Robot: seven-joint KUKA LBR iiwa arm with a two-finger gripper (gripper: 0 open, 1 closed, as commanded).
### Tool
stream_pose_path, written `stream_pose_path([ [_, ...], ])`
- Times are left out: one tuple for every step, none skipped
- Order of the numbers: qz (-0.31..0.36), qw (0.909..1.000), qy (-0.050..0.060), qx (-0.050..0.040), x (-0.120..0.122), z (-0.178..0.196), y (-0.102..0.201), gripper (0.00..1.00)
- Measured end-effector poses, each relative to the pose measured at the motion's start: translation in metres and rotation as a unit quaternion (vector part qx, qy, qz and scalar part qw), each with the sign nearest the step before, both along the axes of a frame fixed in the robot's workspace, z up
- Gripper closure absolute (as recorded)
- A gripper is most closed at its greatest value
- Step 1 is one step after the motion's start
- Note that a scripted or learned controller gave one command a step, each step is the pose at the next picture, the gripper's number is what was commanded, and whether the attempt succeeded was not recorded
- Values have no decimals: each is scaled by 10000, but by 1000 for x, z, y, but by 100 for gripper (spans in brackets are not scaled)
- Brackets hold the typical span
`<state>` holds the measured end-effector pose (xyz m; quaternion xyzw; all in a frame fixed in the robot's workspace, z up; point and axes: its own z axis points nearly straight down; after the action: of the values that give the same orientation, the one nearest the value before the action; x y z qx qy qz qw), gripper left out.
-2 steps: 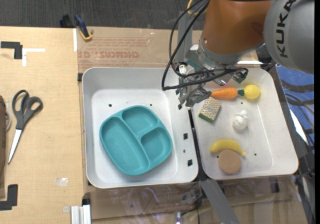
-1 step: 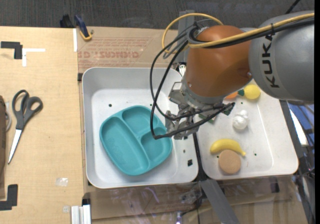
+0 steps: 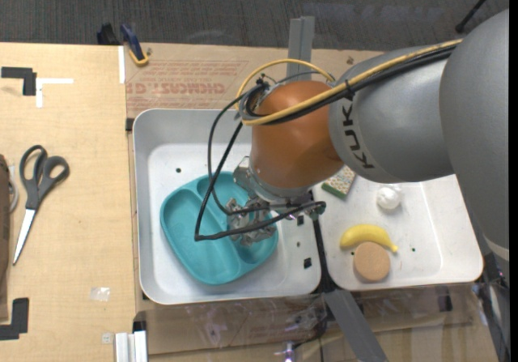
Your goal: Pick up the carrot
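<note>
- The gripper (image 3: 252, 223) hangs over the teal divided plate (image 3: 184, 232) in the left bin (image 3: 154, 159), centre of frame; whether anything sits in its grasp cannot be told.
- No carrot can be made out.
- Right bin (image 3: 441, 215), lower right: banana (image 3: 367, 236), round tan piece (image 3: 371, 262), small white object (image 3: 389, 198).
- Scissors (image 3: 36, 182) lie far left.
</note>
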<state>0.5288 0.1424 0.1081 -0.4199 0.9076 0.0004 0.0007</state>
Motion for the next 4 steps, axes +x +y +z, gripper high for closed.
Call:
stream_pose_path([
  [-1531, 9882, -15, 5, 4, 68, -6, 100],
  [-899, 9959, -12, 6, 38, 104, 28, 100],
  [-945, 9955, -14, 7, 75, 109, 56, 100],
  [-1542, 9880, -19, 14, 95, 121, 67, 100],
])
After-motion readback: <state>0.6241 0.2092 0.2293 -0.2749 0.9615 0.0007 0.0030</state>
